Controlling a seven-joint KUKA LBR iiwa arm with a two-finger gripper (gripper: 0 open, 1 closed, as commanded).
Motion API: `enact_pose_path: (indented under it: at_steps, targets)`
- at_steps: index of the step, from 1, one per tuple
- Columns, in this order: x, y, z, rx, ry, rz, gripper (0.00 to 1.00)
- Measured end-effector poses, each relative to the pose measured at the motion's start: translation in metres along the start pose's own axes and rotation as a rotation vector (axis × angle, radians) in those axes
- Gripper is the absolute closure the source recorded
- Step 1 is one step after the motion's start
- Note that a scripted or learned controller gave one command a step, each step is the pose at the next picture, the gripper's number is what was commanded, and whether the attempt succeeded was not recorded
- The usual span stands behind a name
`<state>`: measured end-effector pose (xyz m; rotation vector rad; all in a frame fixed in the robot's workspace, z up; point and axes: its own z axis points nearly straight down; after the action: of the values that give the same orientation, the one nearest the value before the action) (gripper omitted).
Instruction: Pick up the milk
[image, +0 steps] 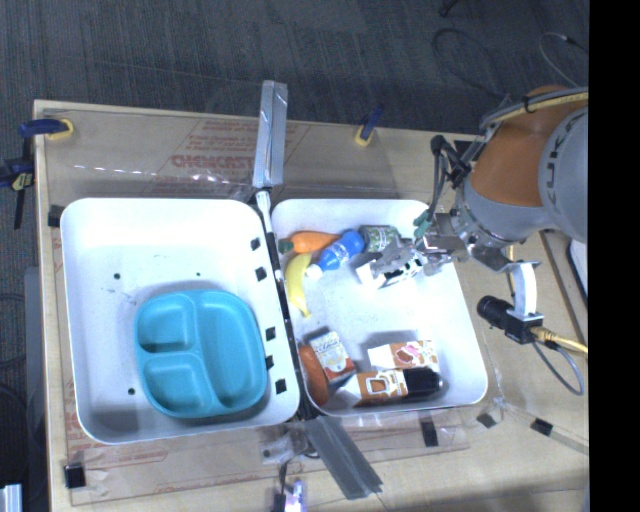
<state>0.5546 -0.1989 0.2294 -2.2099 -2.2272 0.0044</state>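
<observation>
Approach step only: hovering with the tool (400, 266) at the upper right bin (440, 315), well apart from the milk (403, 354). Impossible to tell whether open or closed. Next, shift down-frame over the carton, then descend.

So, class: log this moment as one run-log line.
gripper: over right bin, far end | milk: near end, not held | tray: left bin

Two smooth, slightly glossy white plastic bins (100, 300), matt turquoise plastic divided tray (200, 352) in the left one, printed carton of milk (403, 355) near the right bin's front edge, glossy blue plastic bottle (342, 250), pale wooden bench (520, 400)
</observation>
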Motion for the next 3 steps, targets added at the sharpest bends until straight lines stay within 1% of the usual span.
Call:
enact_pose_path:
  at_steps: [1,2,3]
  targets:
    - [-0.01,0.035,-0.004,-0.003,0.0,0.014,0.0]
    - [-0.008,0.049,0.005,-0.005,-0.002,-0.045,0.0]
    - [-0.01,0.049,0.079,-0.001,-0.001,-0.086,0.0]
